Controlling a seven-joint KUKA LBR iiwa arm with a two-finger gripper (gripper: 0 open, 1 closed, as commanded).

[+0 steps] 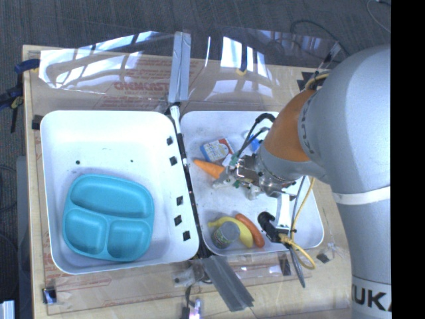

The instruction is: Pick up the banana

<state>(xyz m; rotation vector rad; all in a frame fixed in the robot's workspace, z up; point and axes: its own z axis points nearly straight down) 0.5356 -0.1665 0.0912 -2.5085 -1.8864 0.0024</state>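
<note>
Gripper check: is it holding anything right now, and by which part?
Cannot be told. The gripper is low in the right bin beside the carrot; the banana lies apart from it, untouched.

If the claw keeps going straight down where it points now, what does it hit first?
Likely the right bin's floor beside the carrot, not the banana, which lies nearer the front wall. The claw is partly hidden and depth is unclear.

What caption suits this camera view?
Gripper hovers in the right bin beside a carrot; the banana lies nearer the front.
</note>
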